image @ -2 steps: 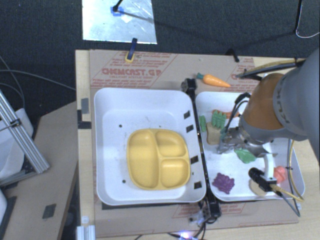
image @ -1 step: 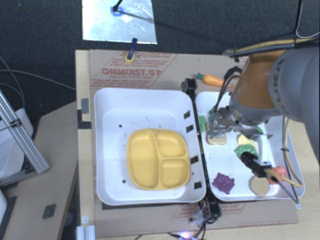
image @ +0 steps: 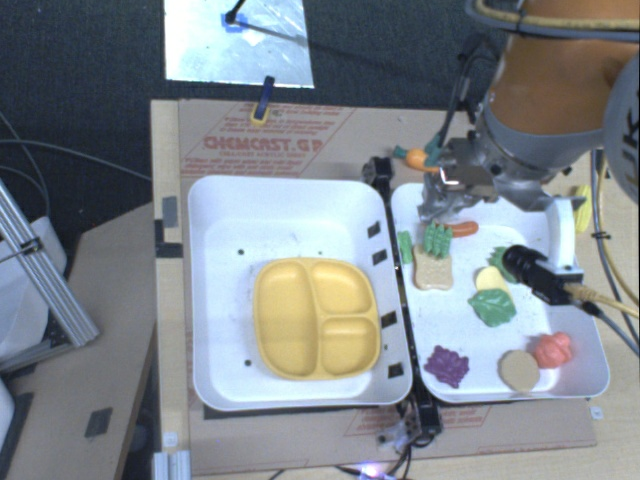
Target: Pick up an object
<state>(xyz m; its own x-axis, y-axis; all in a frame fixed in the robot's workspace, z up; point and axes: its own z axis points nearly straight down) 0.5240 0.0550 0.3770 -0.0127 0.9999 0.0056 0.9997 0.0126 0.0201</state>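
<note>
a grey and orange robot arm (image: pixel 560 58) reaches in from the right over a desk (image: pixel 270 138) topped with printed brown cardboard, where two shallow white bins sit side by side. the left bin (image: pixel 220 230) holds a yellow divided plate (image: pixel 317 318), lying flat near the middle. beyond the desk, a silvery sheet (image: pixel 238 28) lies on the dark floor. the right bin (image: pixel 470 333) carries a scatter of small toy foods, any of them a candidate for picking up. the gripper (image: pixel 443 206) hangs over the far left part of this bin, just above a green ridged toy (image: pixel 436 238); whether it is spread or pressed together cannot be told from this angle, and nothing is seen held in it. the green ridged toy rests against the far end of a tan bread slice (image: pixel 433 271). a green leafy toy (image: pixel 493 306) sits mid-bin, touching a pale yellow piece (image: pixel 489 279) just beyond it. at the near edge lie a purple grape bunch (image: pixel 447 365), a tan round biscuit (image: pixel 518 370) and, touching the biscuit, a pink toy (image: pixel 552 349). an orange-red sausage shape (image: pixel 462 229) lies just right of the green ridged toy, and a thin green strip (image: pixel 405 246) lies along the bin's left wall. on the desk's far edge rests a small blue and yellow tool (image: pixel 263 101).
</note>
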